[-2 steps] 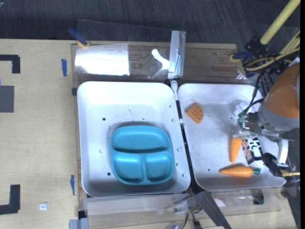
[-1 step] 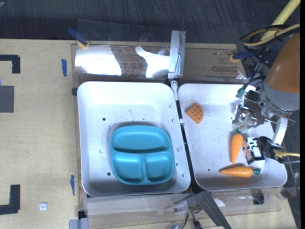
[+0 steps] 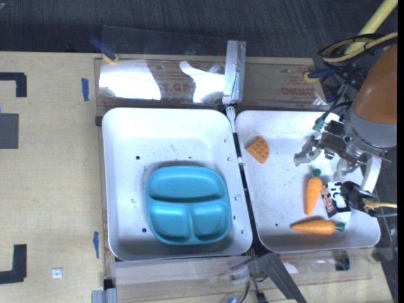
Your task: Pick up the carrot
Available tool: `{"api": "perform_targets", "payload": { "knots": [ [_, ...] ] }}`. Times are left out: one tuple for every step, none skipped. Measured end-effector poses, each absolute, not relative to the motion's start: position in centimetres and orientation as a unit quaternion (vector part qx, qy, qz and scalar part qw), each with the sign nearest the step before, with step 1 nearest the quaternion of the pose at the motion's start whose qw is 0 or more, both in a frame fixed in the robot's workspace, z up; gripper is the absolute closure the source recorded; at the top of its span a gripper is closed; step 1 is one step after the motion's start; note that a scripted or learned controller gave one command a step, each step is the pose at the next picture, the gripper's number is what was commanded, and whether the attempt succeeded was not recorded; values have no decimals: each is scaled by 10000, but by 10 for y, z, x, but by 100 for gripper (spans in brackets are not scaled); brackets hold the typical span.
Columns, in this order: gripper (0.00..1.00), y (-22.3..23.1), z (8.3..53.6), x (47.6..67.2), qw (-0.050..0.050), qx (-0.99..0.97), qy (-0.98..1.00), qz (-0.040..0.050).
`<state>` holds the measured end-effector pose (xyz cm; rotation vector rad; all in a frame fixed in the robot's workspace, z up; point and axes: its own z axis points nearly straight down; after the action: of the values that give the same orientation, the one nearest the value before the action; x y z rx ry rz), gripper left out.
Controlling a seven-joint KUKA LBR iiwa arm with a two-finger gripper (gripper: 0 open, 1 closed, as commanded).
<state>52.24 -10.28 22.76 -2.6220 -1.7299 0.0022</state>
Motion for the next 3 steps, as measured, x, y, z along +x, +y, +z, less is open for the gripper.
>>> {"api": "perform_targets", "payload": {
  "knots": [
    [0, -177, 129, 542, -6, -8232, -5677, 6],
    [0, -170, 88, 533, -43, -7719, -6357, -23],
    [100, -168, 98, 534, -35, -7717, -6360, -28]
  ]
}}
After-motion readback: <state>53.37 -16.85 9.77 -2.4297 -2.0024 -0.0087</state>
